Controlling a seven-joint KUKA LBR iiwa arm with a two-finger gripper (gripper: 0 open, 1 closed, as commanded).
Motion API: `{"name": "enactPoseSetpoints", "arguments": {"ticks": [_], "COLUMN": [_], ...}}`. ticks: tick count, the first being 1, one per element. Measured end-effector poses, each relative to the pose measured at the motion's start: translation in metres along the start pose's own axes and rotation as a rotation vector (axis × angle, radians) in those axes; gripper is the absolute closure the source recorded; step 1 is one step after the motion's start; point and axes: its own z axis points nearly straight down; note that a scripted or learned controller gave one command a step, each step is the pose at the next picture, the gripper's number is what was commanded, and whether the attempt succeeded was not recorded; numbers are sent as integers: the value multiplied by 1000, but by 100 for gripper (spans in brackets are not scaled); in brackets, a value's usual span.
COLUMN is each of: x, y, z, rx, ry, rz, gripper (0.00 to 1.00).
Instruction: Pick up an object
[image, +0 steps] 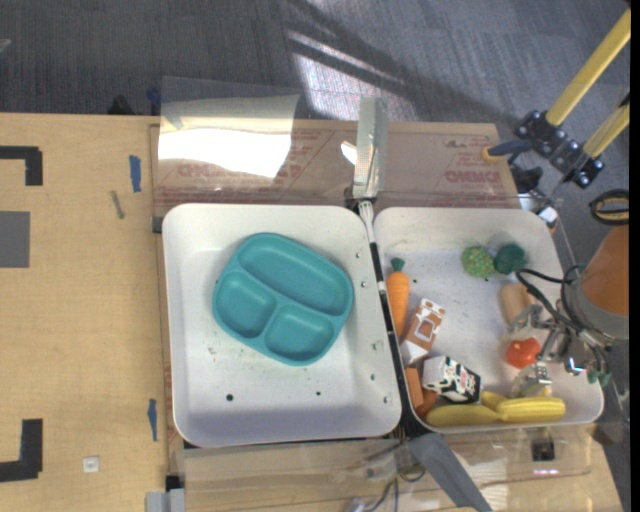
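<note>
My gripper (541, 358) hangs low over the right side of the right bin (450, 245), with the arm's orange band (612, 282) behind it at the frame's edge. A small red object (521, 352) lies right beside the gripper on its left. A yellow banana-like piece (530, 407) rests just below the gripper along the bin's front wall. A beige piece (513, 299) sits just above the red one. Whether anything is held is hidden by the gripper body and its cables.
The right bin also holds an orange carrot (398, 297), an orange-and-white box (426, 324), a black-and-white carton (451, 378), a green broccoli (479, 262) and a teal lump (509, 257). A teal divided plate (283, 298) lies in the left bin (190, 330).
</note>
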Motion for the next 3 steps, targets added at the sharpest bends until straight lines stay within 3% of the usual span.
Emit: {"name": "enactPoseSetpoints", "arguments": {"ticks": [1,2,3], "x": [12,5,-71], "y": [42,-17,1], "z": [-2,-106,-3], "rx": [0,4,0], "ry": [-15,-5,-4], "rz": [-67,-274,-345], "gripper": [0,0,0]}}
